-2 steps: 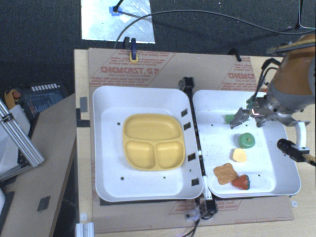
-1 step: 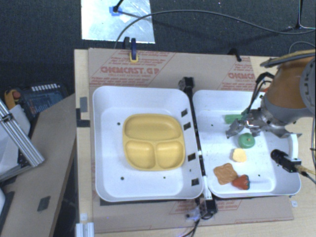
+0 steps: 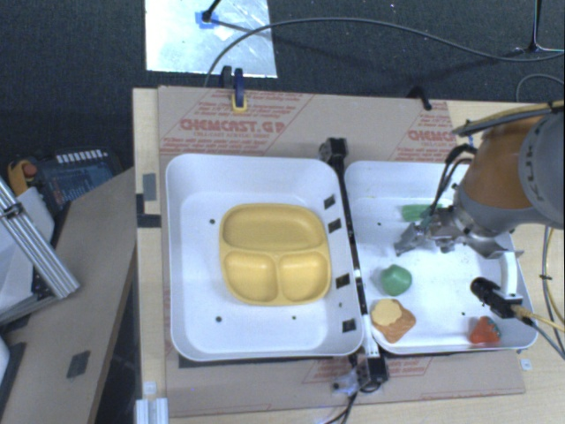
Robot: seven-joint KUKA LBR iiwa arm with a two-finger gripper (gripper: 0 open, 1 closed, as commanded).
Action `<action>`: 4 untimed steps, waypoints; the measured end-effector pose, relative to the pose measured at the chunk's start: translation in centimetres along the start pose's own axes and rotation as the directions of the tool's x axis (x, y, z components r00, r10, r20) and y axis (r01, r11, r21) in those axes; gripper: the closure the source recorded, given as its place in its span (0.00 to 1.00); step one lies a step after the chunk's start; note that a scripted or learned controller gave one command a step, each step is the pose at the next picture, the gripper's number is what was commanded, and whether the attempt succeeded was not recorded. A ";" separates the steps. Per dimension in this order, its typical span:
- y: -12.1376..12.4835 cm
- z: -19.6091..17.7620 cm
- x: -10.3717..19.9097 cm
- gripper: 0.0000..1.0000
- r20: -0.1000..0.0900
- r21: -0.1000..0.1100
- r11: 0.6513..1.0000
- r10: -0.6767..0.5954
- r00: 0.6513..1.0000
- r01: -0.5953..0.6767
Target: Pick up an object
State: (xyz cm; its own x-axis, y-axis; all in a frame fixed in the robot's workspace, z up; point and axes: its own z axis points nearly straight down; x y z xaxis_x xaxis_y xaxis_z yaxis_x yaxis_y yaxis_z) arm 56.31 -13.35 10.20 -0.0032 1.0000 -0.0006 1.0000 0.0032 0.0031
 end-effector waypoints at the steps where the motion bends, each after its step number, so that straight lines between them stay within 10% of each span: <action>1: 0.1 1.8 0.0 0.00 0.000 0.002 1.000 0.002 1.000 -0.002; 2: 0.2 0.6 0.0 1.00 0.000 0.000 1.000 0.002 1.000 -0.002; 4: 1.1 -10.7 0.2 1.00 0.001 -0.004 1.000 -0.001 1.000 0.001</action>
State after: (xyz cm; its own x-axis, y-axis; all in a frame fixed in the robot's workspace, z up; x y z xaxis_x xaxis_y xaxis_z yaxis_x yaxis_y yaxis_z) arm 57.35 -13.17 20.95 -0.0043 1.0000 -0.0017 1.0000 0.0043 0.0075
